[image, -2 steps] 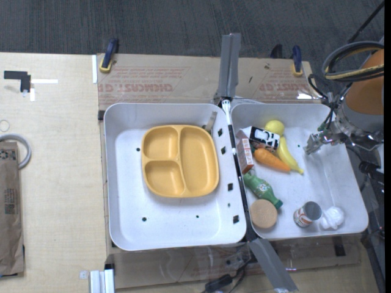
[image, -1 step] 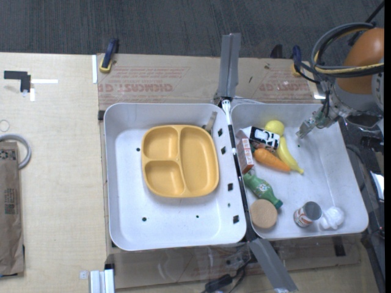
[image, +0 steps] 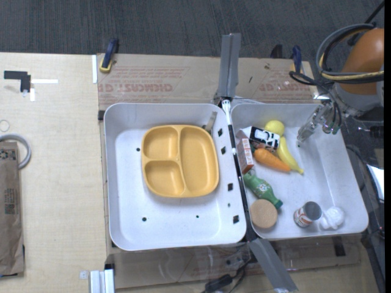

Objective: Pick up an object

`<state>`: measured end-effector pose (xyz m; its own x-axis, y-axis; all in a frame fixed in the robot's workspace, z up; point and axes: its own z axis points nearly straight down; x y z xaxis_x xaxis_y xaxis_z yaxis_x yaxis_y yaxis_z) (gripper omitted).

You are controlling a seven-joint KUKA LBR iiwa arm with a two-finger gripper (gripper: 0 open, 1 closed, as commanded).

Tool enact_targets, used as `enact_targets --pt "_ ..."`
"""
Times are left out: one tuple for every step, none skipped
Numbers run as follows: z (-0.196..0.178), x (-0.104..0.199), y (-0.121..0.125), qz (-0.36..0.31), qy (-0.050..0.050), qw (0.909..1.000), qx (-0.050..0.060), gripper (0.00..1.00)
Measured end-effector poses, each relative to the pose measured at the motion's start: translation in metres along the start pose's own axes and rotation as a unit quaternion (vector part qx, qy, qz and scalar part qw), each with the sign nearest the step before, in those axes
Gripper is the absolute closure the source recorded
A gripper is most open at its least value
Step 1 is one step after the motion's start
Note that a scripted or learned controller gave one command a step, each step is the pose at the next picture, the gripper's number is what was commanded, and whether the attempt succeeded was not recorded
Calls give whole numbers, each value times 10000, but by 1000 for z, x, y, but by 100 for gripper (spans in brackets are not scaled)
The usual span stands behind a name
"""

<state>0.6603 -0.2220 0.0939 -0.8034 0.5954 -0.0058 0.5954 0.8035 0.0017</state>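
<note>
arm: grey with orange band [image: 365, 54], entering from the right, above the far right corner of the right bin
claw [image: 313, 129]: hanging over the far right part of the right bin [image: 348, 182], fingers slightly apart, nothing seen between them
left bin [image: 122, 182]: holding a yellow divided plate [image: 180, 161], three compartments, lying flat near the middle
banana [image: 287, 155]: in the right bin, slanting from far to near, just left of the claw
lemon [image: 275, 127]: at the far end of the banana, touching the black-and-white carton
black-and-white carton [image: 264, 137]: lying on its side, just beyond the carrot
carrot [image: 270, 159]: beside the banana, pointing right
brown box [image: 245, 154]: against the left wall of the right bin
green bottle [image: 263, 190]: lying down, near the brown box's near end
round tan lid [image: 264, 213]: at the near left of the right bin, touching the green bottle
can [image: 307, 214]: near right, on its side
white lump [image: 333, 218]: just beside the can, in the near right corner
bench [image: 49, 163]: pale wood, brown paper bag [image: 10, 206] at the left edge
</note>
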Motion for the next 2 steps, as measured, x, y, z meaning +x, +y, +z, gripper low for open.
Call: enact_targets --pt "0 11 -8 -1653 2 9862 -4 100" --pt "-1 15 6 -3098 -7 9508 -9 100"
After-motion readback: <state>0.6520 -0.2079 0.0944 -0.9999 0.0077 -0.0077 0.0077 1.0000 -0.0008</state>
